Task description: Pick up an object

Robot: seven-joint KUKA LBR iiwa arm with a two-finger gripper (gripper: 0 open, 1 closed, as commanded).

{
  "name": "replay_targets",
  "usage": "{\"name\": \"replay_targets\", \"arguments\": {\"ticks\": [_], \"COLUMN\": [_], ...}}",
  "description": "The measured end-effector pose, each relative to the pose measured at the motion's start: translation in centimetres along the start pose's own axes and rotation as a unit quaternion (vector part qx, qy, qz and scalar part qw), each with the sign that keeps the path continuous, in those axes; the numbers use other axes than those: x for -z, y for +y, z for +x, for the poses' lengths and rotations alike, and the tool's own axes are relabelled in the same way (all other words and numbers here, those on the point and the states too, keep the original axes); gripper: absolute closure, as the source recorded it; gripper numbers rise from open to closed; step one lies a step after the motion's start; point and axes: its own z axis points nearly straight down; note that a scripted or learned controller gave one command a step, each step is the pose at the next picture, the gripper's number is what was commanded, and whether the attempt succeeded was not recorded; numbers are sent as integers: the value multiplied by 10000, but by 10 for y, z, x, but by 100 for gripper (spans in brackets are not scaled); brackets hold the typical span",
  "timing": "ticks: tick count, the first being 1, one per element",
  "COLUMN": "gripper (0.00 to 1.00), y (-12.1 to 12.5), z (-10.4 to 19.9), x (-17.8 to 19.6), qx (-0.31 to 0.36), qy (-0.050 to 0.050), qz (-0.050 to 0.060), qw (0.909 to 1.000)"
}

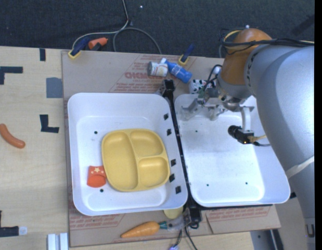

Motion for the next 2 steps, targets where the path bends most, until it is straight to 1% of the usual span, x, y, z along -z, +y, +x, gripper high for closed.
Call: {"name": "replay_targets", "arguments": {"ticks": [1,2], "gripper": [100,100], "y": [-1,0], "z": [0,-66], "x": [11,123], "qx": [6,-29], "qy": [-11,-29], "qz": [-5,-45], "qw": [10000,10000]}}
